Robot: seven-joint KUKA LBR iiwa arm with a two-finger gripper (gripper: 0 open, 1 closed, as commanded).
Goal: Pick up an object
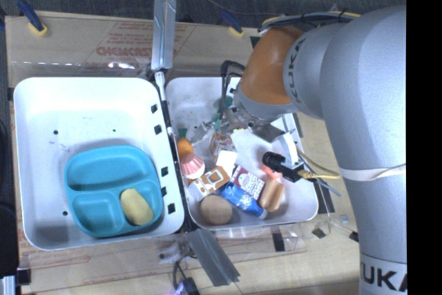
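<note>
You see the gripper [222,122] low in the right bin [301,212]; its state I cannot tell.

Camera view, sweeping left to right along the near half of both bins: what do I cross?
Blue divided tray → yellow potato-like piece in its near-right compartment → brown round object → blue-and-white packet → hot dog.

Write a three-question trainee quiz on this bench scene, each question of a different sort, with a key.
1. True or false: the yellow potato-shaped object lies in a compartment of the blue sectioned plastic tray.
2. Which shallow white bin holds that tray: A left, B right?
3. Fill in: the grey arm with the orange band reaches over the ____ bin.

Key: 1 true; 2 A; 3 right.
</note>
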